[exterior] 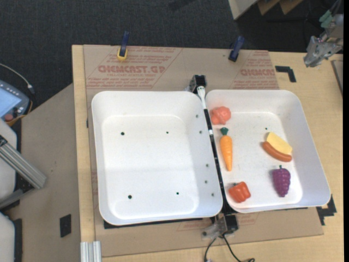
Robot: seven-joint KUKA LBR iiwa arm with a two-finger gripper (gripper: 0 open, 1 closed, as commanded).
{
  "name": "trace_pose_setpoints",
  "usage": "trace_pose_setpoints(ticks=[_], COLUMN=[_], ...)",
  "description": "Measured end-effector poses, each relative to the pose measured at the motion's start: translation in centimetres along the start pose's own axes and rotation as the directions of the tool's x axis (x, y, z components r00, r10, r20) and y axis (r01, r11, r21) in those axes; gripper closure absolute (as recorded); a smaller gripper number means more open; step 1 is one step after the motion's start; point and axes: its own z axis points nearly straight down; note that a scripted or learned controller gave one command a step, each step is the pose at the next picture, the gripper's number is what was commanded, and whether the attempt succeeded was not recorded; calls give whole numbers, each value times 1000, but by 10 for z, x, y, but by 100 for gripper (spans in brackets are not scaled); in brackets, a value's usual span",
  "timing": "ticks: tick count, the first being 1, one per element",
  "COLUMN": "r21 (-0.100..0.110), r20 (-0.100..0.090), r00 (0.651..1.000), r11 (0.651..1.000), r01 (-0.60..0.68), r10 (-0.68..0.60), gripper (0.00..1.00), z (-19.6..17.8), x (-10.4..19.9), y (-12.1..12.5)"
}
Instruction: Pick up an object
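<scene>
Grey metal two-finger gripper (323, 43) sits at the upper right of the view, over the bench and outside both bins. Too small and blurred to tell whether it is open or closed; nothing seen held in it.

All candidate objects lie in the shallow white right bin (297, 101), lower left of the gripper and well apart from it:
- yellow-and-orange toy bun (278, 147), nearest to the gripper, by the bin's right side
- purple plastic grape bunch (281, 181), just beyond the bun
- pink lumpy plastic toy (220, 114), far-left corner
- orange plastic carrot with green top (226, 152), lengthwise along the divider
- red plastic pepper-like toy (239, 191), farthest from the gripper, near-left corner

Shallow white left bin (109, 103) lies farther left still.
</scene>
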Motion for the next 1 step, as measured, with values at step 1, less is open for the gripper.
trace_pose_setpoints(ticks=[1], r21=[14], r20=[-7], r00=[1000], r11=[1000], r01=[-3], r10=[3], gripper=[100], z=[90], x=[11], y=[-48])
